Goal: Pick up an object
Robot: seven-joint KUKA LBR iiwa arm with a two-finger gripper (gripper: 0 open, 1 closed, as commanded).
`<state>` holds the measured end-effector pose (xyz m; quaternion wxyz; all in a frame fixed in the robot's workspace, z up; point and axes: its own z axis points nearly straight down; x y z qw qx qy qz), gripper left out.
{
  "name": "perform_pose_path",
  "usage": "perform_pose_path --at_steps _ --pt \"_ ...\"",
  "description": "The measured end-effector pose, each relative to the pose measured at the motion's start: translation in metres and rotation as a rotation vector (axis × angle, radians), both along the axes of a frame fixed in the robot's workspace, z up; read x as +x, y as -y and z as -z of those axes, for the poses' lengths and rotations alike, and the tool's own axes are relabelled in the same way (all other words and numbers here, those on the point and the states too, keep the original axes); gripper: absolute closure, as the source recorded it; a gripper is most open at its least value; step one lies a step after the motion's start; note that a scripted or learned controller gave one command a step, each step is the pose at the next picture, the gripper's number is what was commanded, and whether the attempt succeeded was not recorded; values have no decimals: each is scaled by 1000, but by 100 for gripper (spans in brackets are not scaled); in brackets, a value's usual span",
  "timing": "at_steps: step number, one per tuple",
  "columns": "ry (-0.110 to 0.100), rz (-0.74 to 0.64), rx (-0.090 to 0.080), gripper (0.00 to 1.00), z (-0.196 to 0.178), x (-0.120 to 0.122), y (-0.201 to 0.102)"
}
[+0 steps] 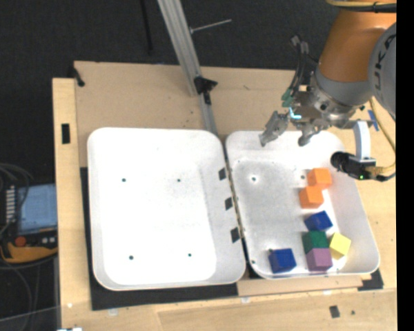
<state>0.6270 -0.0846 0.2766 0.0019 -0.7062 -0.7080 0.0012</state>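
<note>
My jaws hang over the far rim of the right bin (262, 185), fingers (270, 131) spread wide, nothing between them. Blocks sit along the bin's right side: two orange blocks (315, 187), blue block (318, 221), green block (315, 240), yellow block (340, 244), purple block (319, 258); another blue cube (282, 260) near the front.

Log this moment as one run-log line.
gripper: open, nothing between fingers | position: above right white bin far edge | small coloured blocks: untouched in bin | pick: not done
</note>
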Motion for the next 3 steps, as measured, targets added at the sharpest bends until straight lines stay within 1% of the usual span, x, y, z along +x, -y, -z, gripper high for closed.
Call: perform_pose_path --at_steps 1,2,3 --pt "6 0 0 0 -3 1 0" --pt "1 5 -4 0 54 4 10" --pt "1 6 -4 0 100 10 17"
